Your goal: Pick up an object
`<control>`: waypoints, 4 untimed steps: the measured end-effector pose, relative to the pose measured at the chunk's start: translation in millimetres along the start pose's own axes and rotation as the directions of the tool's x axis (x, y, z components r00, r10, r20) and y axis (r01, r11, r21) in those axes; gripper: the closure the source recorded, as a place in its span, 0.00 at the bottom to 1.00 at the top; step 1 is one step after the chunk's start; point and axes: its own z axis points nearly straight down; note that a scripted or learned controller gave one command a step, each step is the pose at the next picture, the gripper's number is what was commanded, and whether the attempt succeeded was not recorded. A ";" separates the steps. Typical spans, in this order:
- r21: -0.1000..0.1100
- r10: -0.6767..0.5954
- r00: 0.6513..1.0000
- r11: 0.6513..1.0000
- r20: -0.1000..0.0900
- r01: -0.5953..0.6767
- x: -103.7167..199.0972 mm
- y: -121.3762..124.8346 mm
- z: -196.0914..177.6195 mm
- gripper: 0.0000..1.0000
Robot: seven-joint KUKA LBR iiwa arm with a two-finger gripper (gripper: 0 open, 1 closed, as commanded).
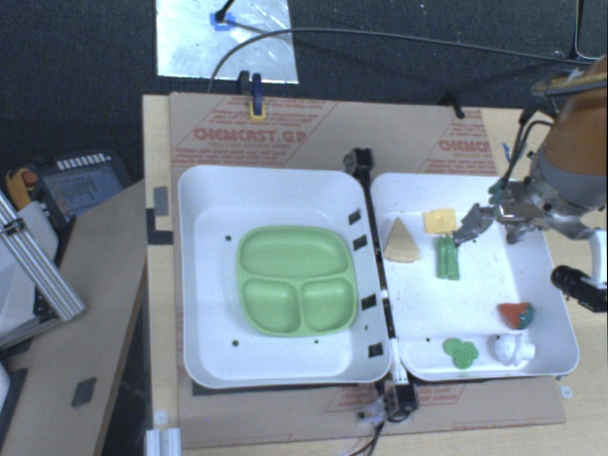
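gripper (472, 224) hung over right bin (551, 283) | grip state: honestly couldn't tell | green stick (447, 257) just below-left of it, long axis running near-far

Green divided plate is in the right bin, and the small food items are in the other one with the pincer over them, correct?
Not quite. The camera view shows the green divided plate in the left bin, not the right. The rest holds: the small food items, such as the cheese wedge and green stick, lie in the other bin, with the pincer over them.
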 end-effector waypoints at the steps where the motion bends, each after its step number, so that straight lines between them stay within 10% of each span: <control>1: -0.010 -0.002 1.000 1.000 0.001 0.002 0.2 2.1 -5.4 0.00; 4: -0.007 0.000 1.000 1.000 0.000 0.000 -0.3 -5.7 158.9 0.00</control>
